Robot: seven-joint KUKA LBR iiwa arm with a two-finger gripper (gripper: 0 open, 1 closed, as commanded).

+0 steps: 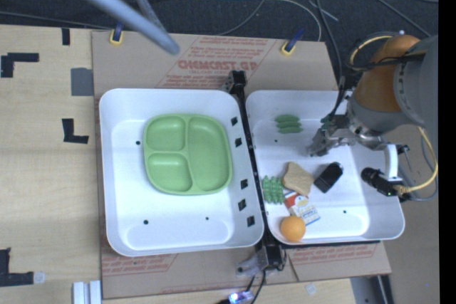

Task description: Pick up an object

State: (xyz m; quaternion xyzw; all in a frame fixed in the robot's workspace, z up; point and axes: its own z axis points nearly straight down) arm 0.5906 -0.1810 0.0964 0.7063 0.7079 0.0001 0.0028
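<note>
My gripper [320, 144] hangs low over the middle of the right bin [356, 100], with the grey arm and its orange band coming in from the right. Just below it lie a black block [328, 177] and a tan bread slice [298, 178]. A small green item [288, 124] lies to its upper left. Nearer the front are a green ridged piece [272, 189], a red and white packet [303, 211] and an orange ball [291, 228]. I see nothing between the fingers.
The left bin [117, 174] holds a green divided plate [188, 153]. A black divider with clips [246, 153] runs between the bins. Cables trail over the dark floor behind the bench, and a grey pole crosses the upper left.
</note>
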